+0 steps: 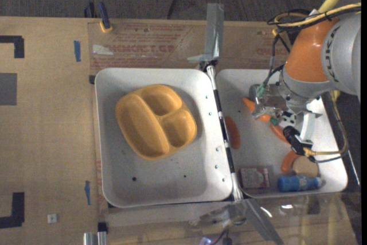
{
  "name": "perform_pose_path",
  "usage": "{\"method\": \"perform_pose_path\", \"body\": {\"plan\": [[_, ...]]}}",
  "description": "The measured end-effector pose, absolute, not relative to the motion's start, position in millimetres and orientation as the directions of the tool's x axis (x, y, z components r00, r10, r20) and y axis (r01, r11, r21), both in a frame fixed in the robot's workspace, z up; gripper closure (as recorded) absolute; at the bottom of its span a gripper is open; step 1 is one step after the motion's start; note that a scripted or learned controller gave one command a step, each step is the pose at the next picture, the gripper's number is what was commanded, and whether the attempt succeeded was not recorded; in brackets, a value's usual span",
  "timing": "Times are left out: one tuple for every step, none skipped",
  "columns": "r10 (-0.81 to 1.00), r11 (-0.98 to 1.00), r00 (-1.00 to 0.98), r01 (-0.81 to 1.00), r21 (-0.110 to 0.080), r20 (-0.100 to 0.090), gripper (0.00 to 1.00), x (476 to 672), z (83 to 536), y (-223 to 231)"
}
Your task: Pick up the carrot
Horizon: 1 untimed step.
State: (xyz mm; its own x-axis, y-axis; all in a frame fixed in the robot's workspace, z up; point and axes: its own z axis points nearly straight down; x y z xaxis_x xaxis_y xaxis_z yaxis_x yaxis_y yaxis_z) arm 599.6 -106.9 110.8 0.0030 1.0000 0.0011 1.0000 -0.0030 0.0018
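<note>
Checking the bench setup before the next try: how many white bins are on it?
2. The left bin holds a yellow divided dish. The right bin holds the small items, with the gripper over it. None seems hidden.

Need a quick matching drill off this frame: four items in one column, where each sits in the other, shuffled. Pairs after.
Things:
1. yellow divided dish
2. blue bottle
3. red sausage
4. gripper

Places:
A. lying along the right bin's near edge
B. over the right bin's far part, beside an orange piece that may be the carrot
C. middle of the left bin
D. right bin, close to the wall shared with the other bin

Pairs: 1-C, 2-A, 3-D, 4-B
</note>
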Motion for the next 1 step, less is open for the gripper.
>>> {"method": "perform_pose_path", "body": {"plan": [[1.000,-0.013,0.013,1.000,0.001,0.000,1.00,646.6,185.7,-18.1]]}}
